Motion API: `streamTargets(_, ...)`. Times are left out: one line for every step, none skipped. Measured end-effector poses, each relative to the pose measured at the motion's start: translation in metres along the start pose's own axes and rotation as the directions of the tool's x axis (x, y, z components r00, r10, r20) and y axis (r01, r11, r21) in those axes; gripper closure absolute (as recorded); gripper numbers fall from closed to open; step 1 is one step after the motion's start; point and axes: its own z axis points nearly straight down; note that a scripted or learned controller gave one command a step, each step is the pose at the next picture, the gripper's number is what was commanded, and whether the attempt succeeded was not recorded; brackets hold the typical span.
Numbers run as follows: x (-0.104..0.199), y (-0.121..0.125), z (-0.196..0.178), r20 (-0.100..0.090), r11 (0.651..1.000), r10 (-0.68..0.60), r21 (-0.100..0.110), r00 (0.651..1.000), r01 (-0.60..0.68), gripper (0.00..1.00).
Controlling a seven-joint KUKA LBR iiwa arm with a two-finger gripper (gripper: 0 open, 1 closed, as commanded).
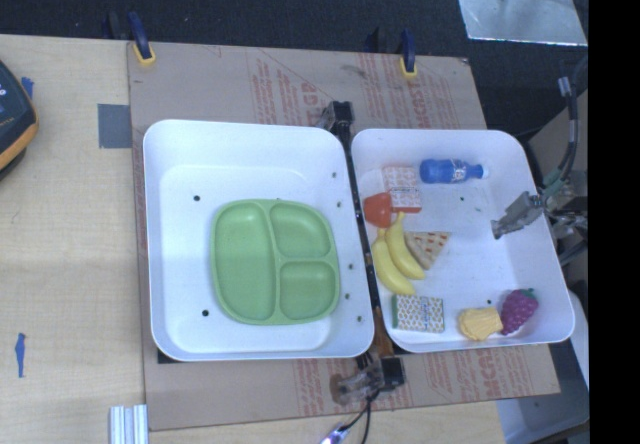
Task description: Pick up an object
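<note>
The right bin (500, 272) holds several small items. A blue bottle (450, 171) lies near its far wall. A red piece (378, 209), a small printed box (402, 184), yellow bananas (394, 254) and a pizza-like wedge (429, 246) are along its left side. A green-and-white packet (418, 313), a yellow item (480, 323) and purple grapes (518, 309) lie near the front wall. My gripper (512, 216) hangs over the bin's right side, apart from every item, with nothing seen in it.
The left bin (180, 162) holds a green divided plate (275, 260). Clamps (342, 115) (365, 379) sit where the bins meet. A yellow-and-black device (12, 122) lies at the bench's left edge. The right bin's floor is bare beneath the gripper.
</note>
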Motion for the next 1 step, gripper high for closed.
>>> streamTargets(0.0900,0.0323,0.0933,0.000,1.000,-0.002,0.003,1.000,0.002,0.00)
